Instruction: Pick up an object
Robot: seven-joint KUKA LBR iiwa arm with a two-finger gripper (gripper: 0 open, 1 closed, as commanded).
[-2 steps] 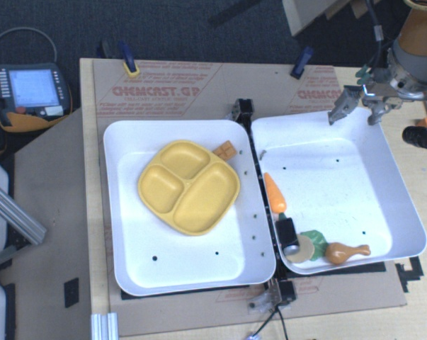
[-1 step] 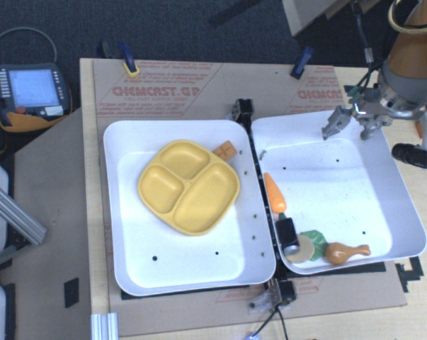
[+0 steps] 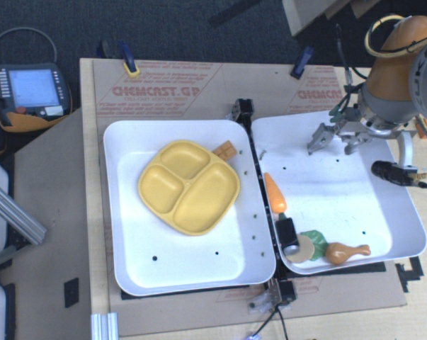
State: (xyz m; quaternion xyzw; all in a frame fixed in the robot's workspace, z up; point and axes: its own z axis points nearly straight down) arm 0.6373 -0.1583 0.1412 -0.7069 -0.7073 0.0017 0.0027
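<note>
Presently: tabletop, two white bins. Left bin: yellow divided plate, wooden block at its rim. Right bin: carrot, drumstick, green item, likely slid against the near walls. Arm reaches from right, wrist downward; claw spread open, holding nothing, above bare floor, well apart from these.
</note>
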